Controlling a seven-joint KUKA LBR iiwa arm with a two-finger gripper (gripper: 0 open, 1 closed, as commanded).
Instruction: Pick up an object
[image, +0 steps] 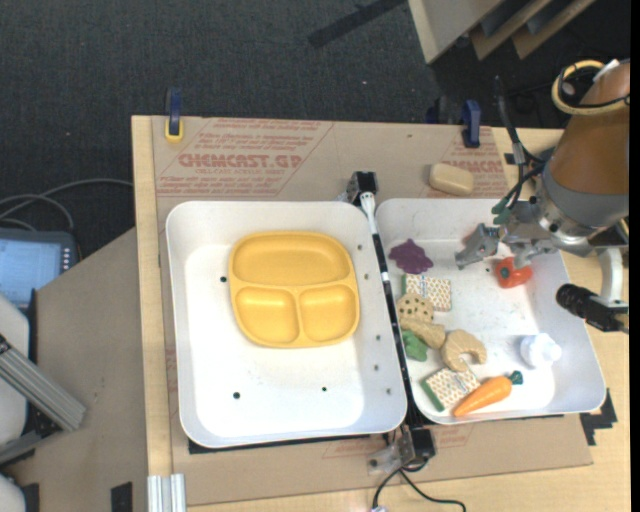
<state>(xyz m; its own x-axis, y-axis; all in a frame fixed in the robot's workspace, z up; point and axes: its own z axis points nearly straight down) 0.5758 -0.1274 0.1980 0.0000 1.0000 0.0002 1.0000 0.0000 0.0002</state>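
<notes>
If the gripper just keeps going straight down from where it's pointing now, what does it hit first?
Most likely the small red object in the right bin, which lies just under the gripper. Depth is hard to judge from this slanted view, so it could land on bare bin floor beside it.

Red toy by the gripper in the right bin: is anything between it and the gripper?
Nothing visible does. The red toy lies on bare bin floor just beside the gripper; the purple piece sits apart, toward the divider.
</notes>
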